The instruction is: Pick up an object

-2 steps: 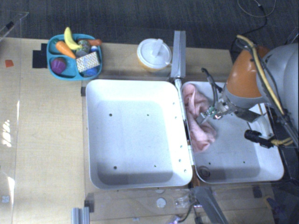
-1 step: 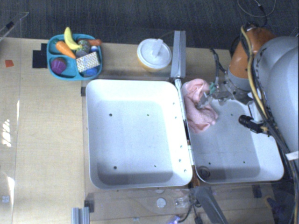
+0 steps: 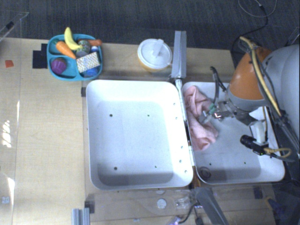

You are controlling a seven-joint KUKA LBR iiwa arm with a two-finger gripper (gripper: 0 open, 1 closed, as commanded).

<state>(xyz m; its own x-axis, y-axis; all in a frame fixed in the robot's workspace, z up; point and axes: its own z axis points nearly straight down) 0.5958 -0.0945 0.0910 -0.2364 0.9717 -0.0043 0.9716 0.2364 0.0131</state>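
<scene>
Pink crumpled cloth point(image 3: 199, 121) lies in the right shallow white bin point(image 3: 243, 170), bunched against that bin's left wall, next to the divider between the bins. Grey arm with orange band point(image 3: 248, 81) reaches in from the right; its jaws point(image 3: 209, 112) sit low over the cloth's right edge, touching or just above it, can't tell which. Jaws spread or pressed together: cannot tell, wrist and cables block them. Black cable point(image 3: 216, 81) loops over the wrist. Left shallow white bin point(image 3: 136, 130) sits beside the right one. On the light wood table point(image 3: 42, 139) behind the left bin: blue compartment tray point(image 3: 72, 57) with toy food, including a yellow banana point(image 3: 70, 39) and an orange carrot point(image 3: 64, 48). White lidded round cup point(image 3: 154, 54) stands just right of it, near a grey metal post point(image 3: 178, 55).
</scene>
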